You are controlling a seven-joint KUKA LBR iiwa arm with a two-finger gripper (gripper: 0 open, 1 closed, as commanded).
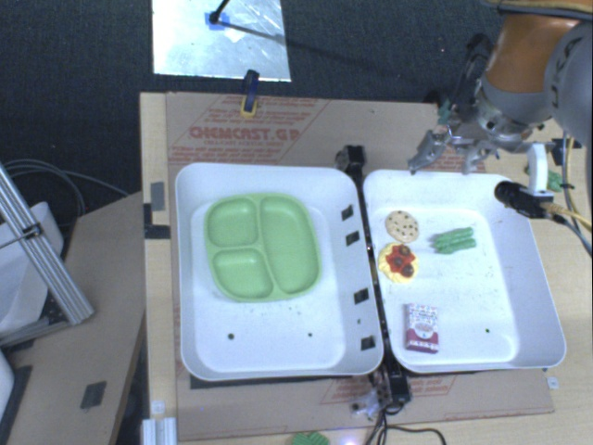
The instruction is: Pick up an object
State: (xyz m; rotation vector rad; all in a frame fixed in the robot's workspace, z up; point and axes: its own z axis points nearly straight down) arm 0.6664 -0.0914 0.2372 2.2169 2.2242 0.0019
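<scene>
Cookie (401,225) in right bin (519,276), pincer (450,158) above rim, apparently open, holding nothing.

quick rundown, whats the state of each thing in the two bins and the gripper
green tray: flat in the left bin, compartments bare
cookie: flat in the right bin, untouched
pizza slice: flat, just below the cookie
green beans: lying right of the cookie
red packet: lying flat near the front
gripper: open, above the right bin's back rim, holding nothing
</scene>
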